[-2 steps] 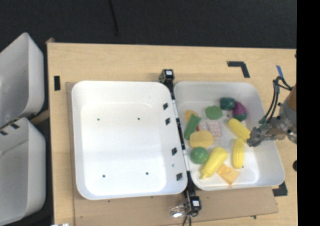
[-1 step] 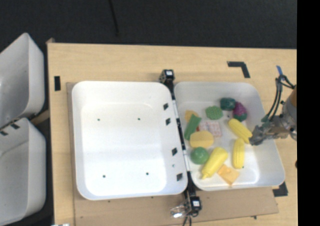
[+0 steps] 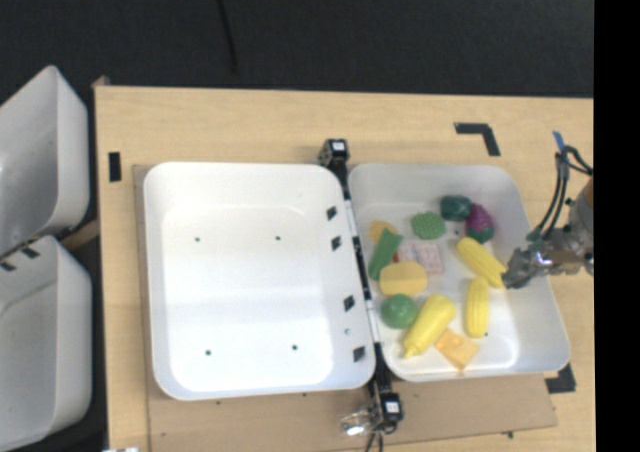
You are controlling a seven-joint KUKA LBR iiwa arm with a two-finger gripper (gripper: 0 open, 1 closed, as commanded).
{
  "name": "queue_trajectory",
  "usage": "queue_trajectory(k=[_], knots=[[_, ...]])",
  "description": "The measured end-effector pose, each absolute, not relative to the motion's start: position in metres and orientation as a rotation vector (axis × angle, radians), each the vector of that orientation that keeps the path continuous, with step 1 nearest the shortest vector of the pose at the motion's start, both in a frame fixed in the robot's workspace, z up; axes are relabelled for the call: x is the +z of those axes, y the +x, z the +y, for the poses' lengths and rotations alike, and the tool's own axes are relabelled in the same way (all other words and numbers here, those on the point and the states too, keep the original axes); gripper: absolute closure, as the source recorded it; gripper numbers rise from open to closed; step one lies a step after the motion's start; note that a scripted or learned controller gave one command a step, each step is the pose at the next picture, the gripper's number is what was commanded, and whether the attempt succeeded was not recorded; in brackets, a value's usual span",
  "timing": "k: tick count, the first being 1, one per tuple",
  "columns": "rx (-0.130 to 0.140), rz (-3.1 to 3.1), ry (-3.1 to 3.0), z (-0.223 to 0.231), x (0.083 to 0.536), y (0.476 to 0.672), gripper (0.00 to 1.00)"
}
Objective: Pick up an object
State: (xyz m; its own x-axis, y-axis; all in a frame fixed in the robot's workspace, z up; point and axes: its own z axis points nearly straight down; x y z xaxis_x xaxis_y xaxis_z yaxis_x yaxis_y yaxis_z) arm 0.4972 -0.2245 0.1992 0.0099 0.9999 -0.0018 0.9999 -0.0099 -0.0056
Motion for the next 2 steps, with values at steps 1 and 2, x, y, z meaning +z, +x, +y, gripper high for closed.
queue_trajectory(k=[1,2], knots=[[0.01,-2.206,-2.232,-0.2261,0.207,0.4976,1.0],[0.012,-2.207,-2.233,-0.2279,0.2153,0.498,1.0]])
